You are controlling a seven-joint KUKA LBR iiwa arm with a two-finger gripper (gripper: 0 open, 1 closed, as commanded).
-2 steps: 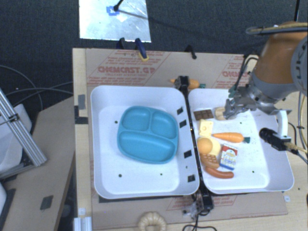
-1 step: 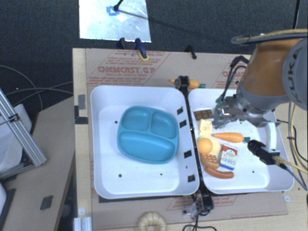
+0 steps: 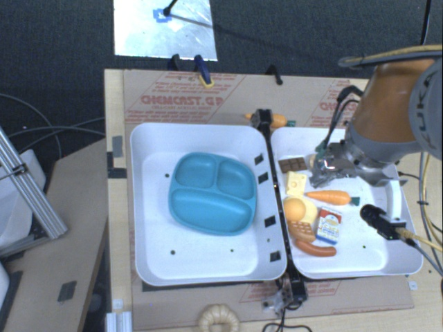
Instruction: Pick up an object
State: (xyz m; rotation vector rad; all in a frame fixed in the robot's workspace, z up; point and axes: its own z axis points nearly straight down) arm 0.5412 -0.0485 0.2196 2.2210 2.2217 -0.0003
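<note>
My gripper (image 3: 322, 173) hangs low over the right bin (image 3: 374, 258), near its back middle. Just below it lies an orange carrot (image 3: 329, 197) with a green end. Left of the gripper are a brown chocolate bar (image 3: 291, 164) and a yellow cheese wedge (image 3: 296, 184). Toward the bin's front lie an orange ball (image 3: 295, 208), a waffle piece (image 3: 300, 227), a small red, white and blue carton (image 3: 329, 227) and a sausage (image 3: 315, 249). The view does not show anything held.
A blue divided plate (image 3: 213, 192) sits in the left bin (image 3: 149, 206). The grey and orange arm (image 3: 398, 113) covers the right bin's back right part. A black part (image 3: 378, 220) juts over that bin's right side. A small orange item (image 3: 277, 121) lies behind the bins.
</note>
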